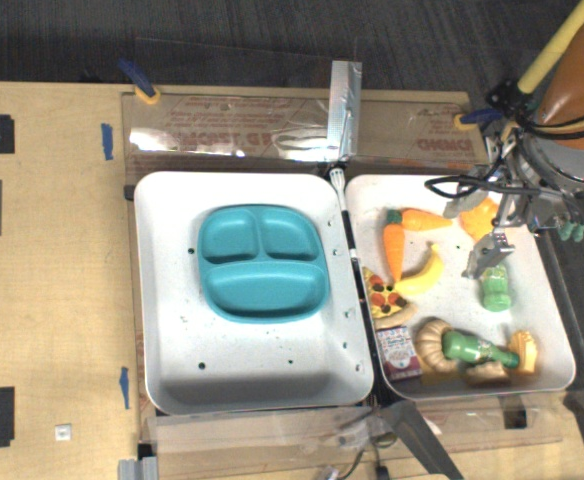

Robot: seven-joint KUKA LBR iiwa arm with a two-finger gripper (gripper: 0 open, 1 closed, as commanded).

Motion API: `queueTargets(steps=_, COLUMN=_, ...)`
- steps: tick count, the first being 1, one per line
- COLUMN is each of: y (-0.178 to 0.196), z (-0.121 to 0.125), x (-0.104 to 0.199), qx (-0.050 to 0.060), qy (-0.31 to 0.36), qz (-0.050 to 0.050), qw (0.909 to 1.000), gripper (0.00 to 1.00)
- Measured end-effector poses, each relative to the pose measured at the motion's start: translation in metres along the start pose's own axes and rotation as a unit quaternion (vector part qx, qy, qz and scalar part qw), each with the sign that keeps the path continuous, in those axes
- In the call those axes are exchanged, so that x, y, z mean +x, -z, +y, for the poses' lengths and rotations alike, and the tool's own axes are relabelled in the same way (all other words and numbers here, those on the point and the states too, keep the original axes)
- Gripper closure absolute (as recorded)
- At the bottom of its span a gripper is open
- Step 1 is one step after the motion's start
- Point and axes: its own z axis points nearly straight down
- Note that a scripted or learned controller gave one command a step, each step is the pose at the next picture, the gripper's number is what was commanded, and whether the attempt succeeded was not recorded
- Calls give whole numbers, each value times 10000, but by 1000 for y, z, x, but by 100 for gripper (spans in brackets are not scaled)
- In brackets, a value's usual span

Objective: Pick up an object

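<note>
The green cylinder-ish toy (pixel 495 289) sits in the upper-right part of the right bin (pixel 562 368), upright or nearly so, w/ bare white floor around most of it. Directly above it in the view we see the gripper (pixel 489 256), its metal fingers pointing down and a bit left, tips just above or touching the toy's top; can't tell which from this angle. We read the fingers as slightly apart w/ nothing between them, so nothing's held yet.

The relation that counts, as we judge it: the toy lies straight below the fingertips, basically on the approach line, so a short drop would straddle it. Its long axis looks roughly vertical in frame; closure probably ought to go across the narrow width.

Outward from there: an orange wedge piece (pixel 479 217) just up-left of the gripper, a carrot (pixel 396 243) and banana (pixel 422 271) well to the left, a green bottle (pixel 477 349) lying across brownish toys near the front edge. The left bin (pixel 162 318) holds a teal divided plate (pixel 262 262), far from the action.
</note>
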Motion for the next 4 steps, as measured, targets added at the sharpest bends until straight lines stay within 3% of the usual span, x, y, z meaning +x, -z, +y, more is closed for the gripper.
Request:
queueTargets(steps=1, y=-97, z=-24, x=41, qx=-5, qy=-202, qz=43, qw=9998, gripper=0)
queueTargets(steps=2, y=-187, z=-49, x=-13, qx=-1, qy=-1300, qz=23, qw=9915, gripper=0)
queueTargets(steps=3, y=-190, z=-27, x=75, qx=8, qy=-2126, qz=0, qw=9771, gripper=0)
queueTargets(steps=4, y=-167, z=-63, x=-8, qx=1, qy=-1825, qz=-2, qw=9832, gripper=0)
